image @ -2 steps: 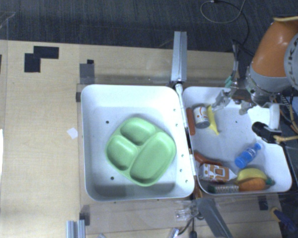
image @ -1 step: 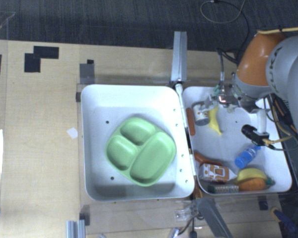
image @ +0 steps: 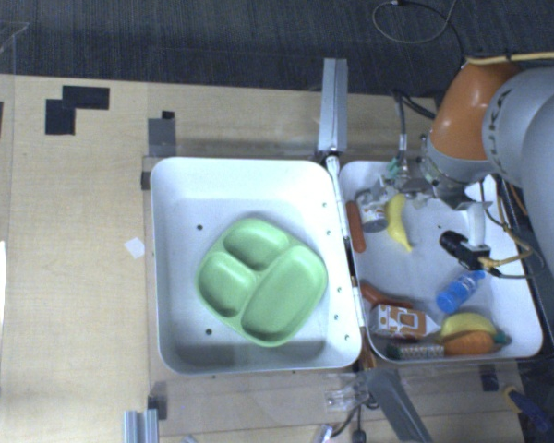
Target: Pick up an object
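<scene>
My gripper hangs over the back left part of the right bin, below the arm's orange band. A yellow banana lies directly under and just in front of it, pointing toward the bin's front. Whether the gripper touches the banana I cannot tell. A red sausage lies along the bin's left wall beside the banana. A blue bottle lies toward the front right of the same bin.
At the right bin's front lie a second red sausage, a brown printed box, a yellow fruit, an orange one and a dark brush. The left bin holds a green divided plate.
</scene>
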### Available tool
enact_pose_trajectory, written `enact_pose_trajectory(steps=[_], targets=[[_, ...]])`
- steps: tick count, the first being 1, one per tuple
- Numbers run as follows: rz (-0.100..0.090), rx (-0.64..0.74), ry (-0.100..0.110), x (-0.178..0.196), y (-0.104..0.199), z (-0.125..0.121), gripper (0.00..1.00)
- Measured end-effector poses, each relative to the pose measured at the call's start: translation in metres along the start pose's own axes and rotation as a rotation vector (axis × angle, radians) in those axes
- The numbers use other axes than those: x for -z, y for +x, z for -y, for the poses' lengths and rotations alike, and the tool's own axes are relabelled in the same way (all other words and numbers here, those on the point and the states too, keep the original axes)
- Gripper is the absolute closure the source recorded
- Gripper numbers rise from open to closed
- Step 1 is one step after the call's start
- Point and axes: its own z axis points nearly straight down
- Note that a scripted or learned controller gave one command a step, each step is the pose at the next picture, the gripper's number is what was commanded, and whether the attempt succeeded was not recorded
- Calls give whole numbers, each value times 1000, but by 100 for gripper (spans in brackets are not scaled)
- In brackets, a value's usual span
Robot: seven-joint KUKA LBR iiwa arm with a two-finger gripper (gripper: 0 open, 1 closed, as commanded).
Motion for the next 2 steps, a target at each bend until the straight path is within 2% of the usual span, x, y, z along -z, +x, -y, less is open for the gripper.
enact_pose_trajectory(steps=[1, 2], targets=[[1, 3, -10, 14, 1, -4, 100], [-10, 139, 44, 108, 66, 28, 100]])
